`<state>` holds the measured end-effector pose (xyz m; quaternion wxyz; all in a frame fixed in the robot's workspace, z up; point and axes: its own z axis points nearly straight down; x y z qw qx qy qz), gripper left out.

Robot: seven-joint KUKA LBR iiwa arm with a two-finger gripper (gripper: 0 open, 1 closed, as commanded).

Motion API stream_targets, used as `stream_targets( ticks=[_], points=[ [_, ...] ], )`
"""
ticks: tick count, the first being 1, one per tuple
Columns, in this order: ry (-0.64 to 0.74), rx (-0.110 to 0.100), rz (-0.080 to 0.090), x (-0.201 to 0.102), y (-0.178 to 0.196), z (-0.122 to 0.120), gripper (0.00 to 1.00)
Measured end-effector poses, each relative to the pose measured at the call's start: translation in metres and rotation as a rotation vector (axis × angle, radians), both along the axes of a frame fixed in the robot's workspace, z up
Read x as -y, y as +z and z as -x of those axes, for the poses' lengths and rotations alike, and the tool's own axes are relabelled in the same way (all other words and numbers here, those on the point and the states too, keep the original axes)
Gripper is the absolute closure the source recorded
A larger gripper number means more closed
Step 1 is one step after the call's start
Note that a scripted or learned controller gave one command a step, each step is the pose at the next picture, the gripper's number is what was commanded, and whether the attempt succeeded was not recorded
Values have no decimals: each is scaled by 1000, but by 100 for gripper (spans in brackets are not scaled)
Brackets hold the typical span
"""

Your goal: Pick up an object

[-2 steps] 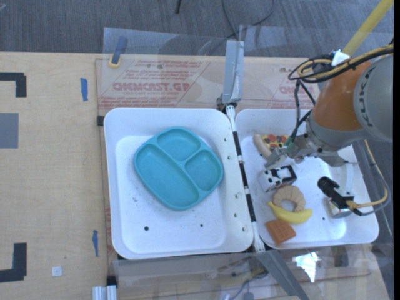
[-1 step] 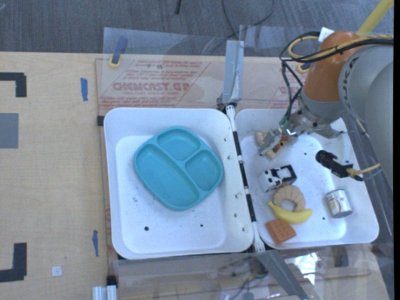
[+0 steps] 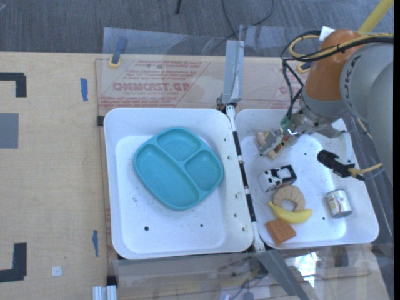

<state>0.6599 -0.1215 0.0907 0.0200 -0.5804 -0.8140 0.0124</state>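
While the gripper [image 3: 278, 137] hangs low over the far left part of the right bin [image 3: 362, 230], a small tan object [image 3: 263, 137] lies touching its tip; whether it sits between the fingers I cannot tell. Nearer the bin's front lie a black-and-white toy [image 3: 278, 177], croissant [image 3: 290, 197], banana [image 3: 290, 214], cracker [image 3: 280, 231] and tin can [image 3: 338, 203]. A blue divided plate [image 3: 179, 167] occupies the left bin [image 3: 125, 230].

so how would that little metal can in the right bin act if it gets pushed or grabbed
The can lies on its side near the right bin's far right wall, so a push would probably roll it. Its shiny metal skin looks smooth, so it may slip in a loose grip. It looks rigid, and unlikely to flex.
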Motion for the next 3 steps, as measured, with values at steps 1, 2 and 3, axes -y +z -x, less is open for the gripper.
stream_targets(
  ticks=[1, 2, 3],
  points=[
    [-101, 43, 5, -54, 92, 18, 100],
    [-101, 43, 5, -54, 92, 18, 0],
    [215, 68, 2, 1, 3, 26, 0]
  ],
)
